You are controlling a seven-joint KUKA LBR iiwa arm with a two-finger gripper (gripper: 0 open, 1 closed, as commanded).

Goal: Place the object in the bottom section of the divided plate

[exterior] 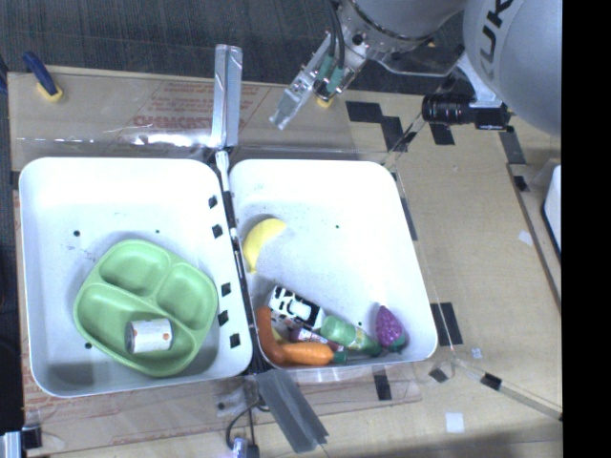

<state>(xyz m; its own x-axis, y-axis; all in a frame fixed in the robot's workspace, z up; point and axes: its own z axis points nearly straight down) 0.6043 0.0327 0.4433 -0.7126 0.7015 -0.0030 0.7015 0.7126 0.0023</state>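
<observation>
Tan bench top with black tape marks and clear plastic sheeting carries two shallow white bins side by side, split by a taped divider. Left bin (48,218) holds the green divided plate (119,289), lying toward the bin's near half. The object, a small whitish can (151,336) on its side, rests in the plate's bottom section, well inside the rim of that compartment; the two upper sections show bare green. Right bin (372,227) keeps its items crowded along the near wall: a yellow banana-like piece (260,239) just beside the divider, a black-and-white printed packet (294,307), an orange carrot (298,353) along the near edge, a green piece (340,332) touching the packet, and a purple knobbly fruit (389,325) near the right corner. My gripper (296,98) hangs beyond the far rim of the right bin, over the bench, tilted down and to the left, well apart from the plate. Fingers are seen nearly edge-on and blur together; I cannot tell their spacing. Nothing visible between them. A blue-and-yellow item (42,74) lies at the far left of the bench.
</observation>
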